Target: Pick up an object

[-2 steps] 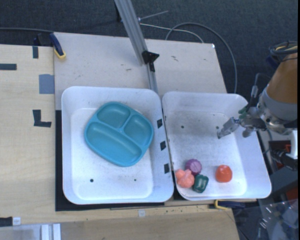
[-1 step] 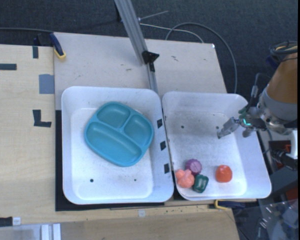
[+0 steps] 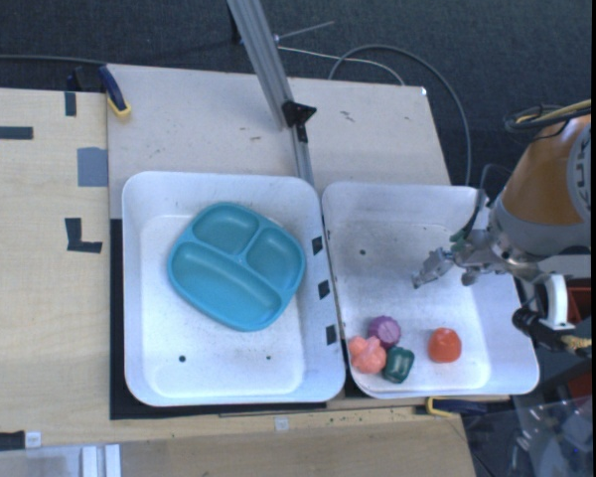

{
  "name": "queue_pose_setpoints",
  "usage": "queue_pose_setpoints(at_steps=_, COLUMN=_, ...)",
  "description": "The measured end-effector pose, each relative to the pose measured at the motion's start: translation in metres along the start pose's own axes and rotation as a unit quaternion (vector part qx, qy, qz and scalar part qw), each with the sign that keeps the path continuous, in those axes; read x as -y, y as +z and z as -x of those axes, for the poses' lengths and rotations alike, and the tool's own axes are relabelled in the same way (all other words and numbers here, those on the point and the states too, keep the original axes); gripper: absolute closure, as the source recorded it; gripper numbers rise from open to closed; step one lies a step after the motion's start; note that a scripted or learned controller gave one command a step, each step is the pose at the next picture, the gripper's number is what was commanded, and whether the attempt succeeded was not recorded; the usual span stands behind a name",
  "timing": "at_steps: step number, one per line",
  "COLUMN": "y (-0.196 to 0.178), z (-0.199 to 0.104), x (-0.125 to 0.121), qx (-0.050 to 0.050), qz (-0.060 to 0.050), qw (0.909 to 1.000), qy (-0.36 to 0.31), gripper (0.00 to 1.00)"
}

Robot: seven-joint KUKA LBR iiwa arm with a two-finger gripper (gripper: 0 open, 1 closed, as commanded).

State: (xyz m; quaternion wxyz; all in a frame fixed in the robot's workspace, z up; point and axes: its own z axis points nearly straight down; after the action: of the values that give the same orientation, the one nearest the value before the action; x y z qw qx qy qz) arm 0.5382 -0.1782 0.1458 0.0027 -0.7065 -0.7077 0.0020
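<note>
The right bin (image 3: pixel 377 217) holds several small toys near its front edge: a purple onion-like piece (image 3: pixel 384 329), an orange-pink piece (image 3: pixel 367 354), a dark green piece (image 3: pixel 398 364) and a red-orange piece (image 3: pixel 444 345). My gripper (image 3: pixel 443 266) hangs over the right half of this bin, above and behind the toys, with its fingers apart and nothing between them. The arm's orange band (image 3: pixel 546 182) rises at the right edge.
The left bin (image 3: pixel 149 296) carries a blue divided plate (image 3: pixel 237 264). A slanted metal rail (image 3: pixel 263 53) crosses the bench behind the bins. Cables loop behind the right bin. The back of the right bin's floor is bare.
</note>
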Motion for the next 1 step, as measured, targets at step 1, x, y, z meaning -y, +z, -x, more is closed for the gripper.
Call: queue_pose_setpoints(at_steps=1, y=0.0543, z=-0.0010, x=0.0014, qx=0.000, qz=0.000, qw=1.0000, qy=0.000, gripper=0.00)
